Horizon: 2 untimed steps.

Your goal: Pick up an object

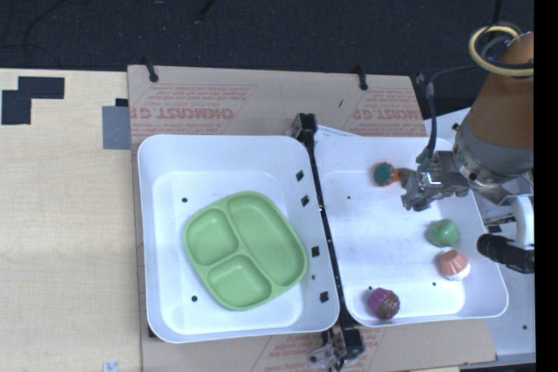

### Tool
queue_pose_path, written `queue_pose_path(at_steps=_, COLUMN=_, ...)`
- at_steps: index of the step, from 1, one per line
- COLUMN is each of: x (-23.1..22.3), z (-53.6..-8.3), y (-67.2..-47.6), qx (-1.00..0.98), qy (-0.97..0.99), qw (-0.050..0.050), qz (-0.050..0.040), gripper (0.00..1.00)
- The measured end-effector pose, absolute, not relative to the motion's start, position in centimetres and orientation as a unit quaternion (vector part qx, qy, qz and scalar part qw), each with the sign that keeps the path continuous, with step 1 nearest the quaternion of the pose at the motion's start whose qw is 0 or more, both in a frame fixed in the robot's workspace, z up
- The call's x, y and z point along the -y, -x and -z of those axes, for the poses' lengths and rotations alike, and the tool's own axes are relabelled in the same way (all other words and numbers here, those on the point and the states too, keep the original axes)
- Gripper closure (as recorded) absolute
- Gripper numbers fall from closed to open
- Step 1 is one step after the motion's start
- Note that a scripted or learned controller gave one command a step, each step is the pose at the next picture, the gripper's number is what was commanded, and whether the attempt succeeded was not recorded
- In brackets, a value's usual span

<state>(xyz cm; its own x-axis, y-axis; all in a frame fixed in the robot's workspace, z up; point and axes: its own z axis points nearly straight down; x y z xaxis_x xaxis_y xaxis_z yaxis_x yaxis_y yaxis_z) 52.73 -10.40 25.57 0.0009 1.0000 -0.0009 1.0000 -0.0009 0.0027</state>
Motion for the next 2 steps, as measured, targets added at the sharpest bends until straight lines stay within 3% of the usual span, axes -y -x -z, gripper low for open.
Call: queue_pose_path(at_steps=2, x=0.7, z=-26.3, y=-55.2, qx=-0.708, qy=-0.706, qw=-0.001, qz=0.0003, gripper=1.00)
